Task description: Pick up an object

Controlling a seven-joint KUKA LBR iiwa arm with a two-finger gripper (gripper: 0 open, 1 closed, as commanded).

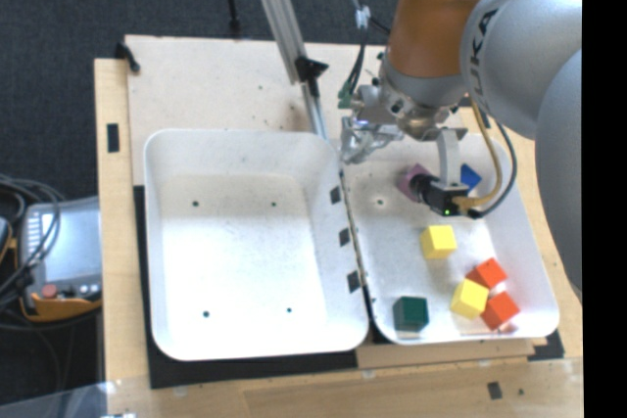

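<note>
Jaws: cannot tell; gripper point(364, 144) over right bin point(529, 259) back-left corner; purple object point(411, 179), blue block point(470, 177) near.

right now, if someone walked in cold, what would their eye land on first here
The big grey arm with its orange band fills the upper right, its gripper hanging over the far edge of the right white bin. Next come the small bright blocks in that bin: a yellow cube, orange ones and a dark green cube toward its near end.
</note>
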